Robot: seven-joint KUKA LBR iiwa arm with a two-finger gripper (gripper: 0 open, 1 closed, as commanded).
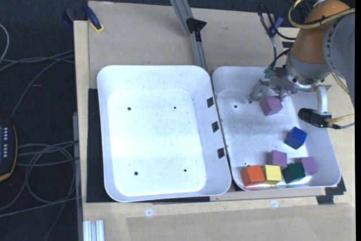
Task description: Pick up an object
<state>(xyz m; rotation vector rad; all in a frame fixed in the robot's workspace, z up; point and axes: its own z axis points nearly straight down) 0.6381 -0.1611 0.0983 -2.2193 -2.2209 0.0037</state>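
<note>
Camera view: arm comes in from the right and is cut off at the frame edge. Hand sits low over the far part of the right bin, right at a purple cube. Cube looks to be between the fingertips, though the contact is hard to make out; fingers spread about as wide as the cube.

Blocks in the right bin, seven: three purple (the cube at the hand, one mid-bin, one near the right wall), one blue, one orange, one yellow, one green. Orange, yellow, green are packed along the near wall, touching.

Open floor: left half of the right bin. Left bin on the tabletop.
</note>
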